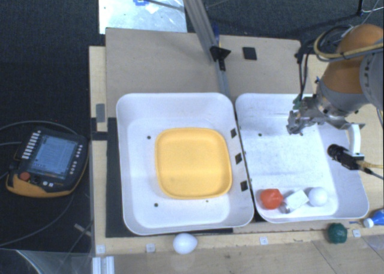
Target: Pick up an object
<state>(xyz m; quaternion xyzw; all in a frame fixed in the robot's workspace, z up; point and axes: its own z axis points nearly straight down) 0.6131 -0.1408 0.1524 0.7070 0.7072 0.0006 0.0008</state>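
Note:
My gripper hangs over the far right part of the right bin, with nothing visible between its fingers. Along the near edge of that bin lie a red-orange object, a small white block and a white ball, well below the gripper. A yellow square plate sits in the middle of the left bin.
A white egg-shaped object lies on the bench in front of the left bin. A dark green ball rests on the bench near the right bin's front corner. A teach pendant lies on the floor at left. A metal pole slants in from the top.

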